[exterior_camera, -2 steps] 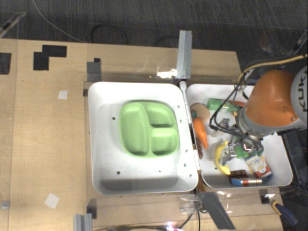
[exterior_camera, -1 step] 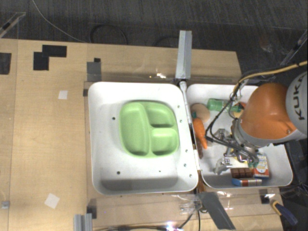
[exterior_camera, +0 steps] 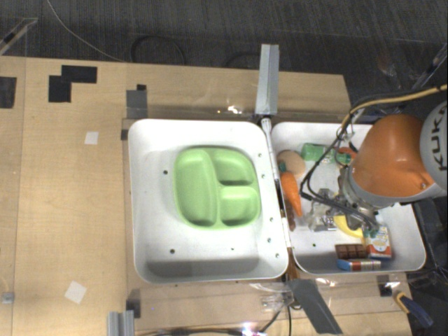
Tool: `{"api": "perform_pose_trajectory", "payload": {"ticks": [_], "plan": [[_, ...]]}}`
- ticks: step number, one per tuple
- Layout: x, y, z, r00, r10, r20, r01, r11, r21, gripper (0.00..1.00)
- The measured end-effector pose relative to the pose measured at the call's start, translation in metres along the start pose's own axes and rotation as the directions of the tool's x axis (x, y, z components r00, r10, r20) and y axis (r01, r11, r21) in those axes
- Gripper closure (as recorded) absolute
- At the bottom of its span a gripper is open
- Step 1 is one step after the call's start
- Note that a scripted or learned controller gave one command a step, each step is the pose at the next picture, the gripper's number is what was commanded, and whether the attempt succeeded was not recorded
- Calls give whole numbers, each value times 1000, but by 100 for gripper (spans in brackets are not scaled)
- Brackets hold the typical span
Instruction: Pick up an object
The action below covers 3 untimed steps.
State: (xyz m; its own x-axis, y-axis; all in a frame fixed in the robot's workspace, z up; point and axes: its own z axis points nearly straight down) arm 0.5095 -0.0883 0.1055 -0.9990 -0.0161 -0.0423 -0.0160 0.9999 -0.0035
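A: Where's your pincer (exterior_camera: 326,220) right now?

B: Low in the right bin (exterior_camera: 413,247), under the orange band (exterior_camera: 388,156) of the arm. You see metal parts and black cables (exterior_camera: 315,177) at the wrist. Whether it's spread or closed, you can't tell; the wrist hides the tips. Nothing visibly held.

A: What's around it?

B: Just to its right, partly tucked under the wrist, a yellow object (exterior_camera: 348,225), maybe a banana; touching or not, you can't tell. Just to its left, an orange carrot (exterior_camera: 290,193) lying along the bin's left wall. Up and left of it, beyond the carrot's top end, a tan rounded object (exterior_camera: 292,163). Further up, a green item (exterior_camera: 316,150) near the bin's far wall.

A: Below it?

B: Down and right, a brown chocolate-bar-like block (exterior_camera: 350,250), and a blue piece (exterior_camera: 346,264) beside that at the near wall. Right of those, a small carton (exterior_camera: 379,244) with red and white print, standing near the arm.

A: Left bin?

B: Well left of the pincer. The left bin (exterior_camera: 150,187) holds a light green divided tray (exterior_camera: 215,186), three compartments, lying flat near the middle.

A: Anything lifted?

B: No. Every item you can see rests on a bin floor.
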Motion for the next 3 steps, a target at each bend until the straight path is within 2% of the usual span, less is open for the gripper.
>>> {"api": "perform_pose_trajectory", "payload": {"ticks": [1, 2, 3], "plan": [[-20, -64, -132, 983, 185, -24, -185, 983, 6, 100], [21, -11, -26, 970, 238, -40, -238, 971, 4, 100], [-25, -32, -62, 996, 80, -32, -80, 997, 0, 100]]}}
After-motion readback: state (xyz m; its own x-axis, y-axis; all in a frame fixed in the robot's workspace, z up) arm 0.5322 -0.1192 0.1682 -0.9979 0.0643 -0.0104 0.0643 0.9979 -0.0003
